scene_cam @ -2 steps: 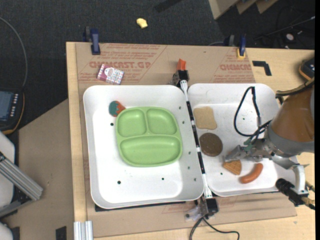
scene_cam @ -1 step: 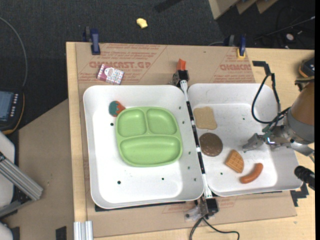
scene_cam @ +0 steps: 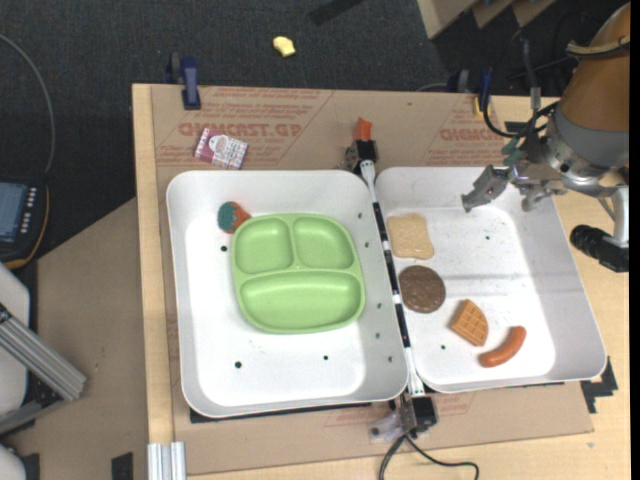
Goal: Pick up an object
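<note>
Figure: overhead view of a worktop [scene_cam: 160,268] carrying two shallow white bins side by side. The left bin [scene_cam: 200,348] is holding a green divided plate [scene_cam: 297,272], with a small red-and-green toy [scene_cam: 233,216] lying just beside the plate's upper left corner. The right bin [scene_cam: 540,358] is offering the candidate objects: a slice of toast [scene_cam: 410,237], a brown round patty [scene_cam: 422,290], a waffle piece [scene_cam: 469,322] and a sausage [scene_cam: 502,346], all lying apart from one another, which is leaving room for fingers to close around any one of them. The arm is reaching in from the right, and its hand [scene_cam: 500,180] is hovering over the right bin's upper edge, well apart from the sausage and nearest the toast. Whether its fingers are spread or closed cannot be told; nothing is showing between them. The pick is judged not yet begun.
</note>
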Available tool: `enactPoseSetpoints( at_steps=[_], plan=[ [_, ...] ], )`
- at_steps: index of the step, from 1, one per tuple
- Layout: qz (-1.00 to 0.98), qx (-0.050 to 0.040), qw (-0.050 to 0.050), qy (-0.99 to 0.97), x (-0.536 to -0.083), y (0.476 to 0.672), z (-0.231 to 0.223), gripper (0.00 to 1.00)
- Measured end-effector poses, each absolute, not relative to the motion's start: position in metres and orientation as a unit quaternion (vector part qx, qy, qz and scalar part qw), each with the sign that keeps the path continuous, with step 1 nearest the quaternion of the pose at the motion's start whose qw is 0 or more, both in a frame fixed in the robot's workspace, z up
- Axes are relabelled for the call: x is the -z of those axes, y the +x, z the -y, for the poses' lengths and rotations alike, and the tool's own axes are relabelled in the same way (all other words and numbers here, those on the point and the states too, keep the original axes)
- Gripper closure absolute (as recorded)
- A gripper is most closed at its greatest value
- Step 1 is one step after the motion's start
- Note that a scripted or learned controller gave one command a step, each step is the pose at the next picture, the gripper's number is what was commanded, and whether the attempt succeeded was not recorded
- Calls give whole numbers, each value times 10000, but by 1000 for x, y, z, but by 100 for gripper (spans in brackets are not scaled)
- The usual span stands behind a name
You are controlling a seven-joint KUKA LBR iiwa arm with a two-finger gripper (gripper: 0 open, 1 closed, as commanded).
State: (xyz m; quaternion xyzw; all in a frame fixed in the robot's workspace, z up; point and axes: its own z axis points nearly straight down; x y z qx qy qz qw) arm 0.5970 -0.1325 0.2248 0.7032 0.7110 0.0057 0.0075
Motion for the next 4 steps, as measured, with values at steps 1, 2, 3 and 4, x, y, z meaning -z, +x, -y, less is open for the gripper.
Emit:
enactPoseSetpoints(
  at_steps=[1,2,3,4],
  plan=[
    [-7062,24,-54,7080,-162,508,120,0],
    [-7058,15,-24,7084,-80,477,143,0],
    [-7067,-6,19,7075,-95,480,141,100],
    [-7108,-41,37,7034,-190,516,48,100]
  ],
)
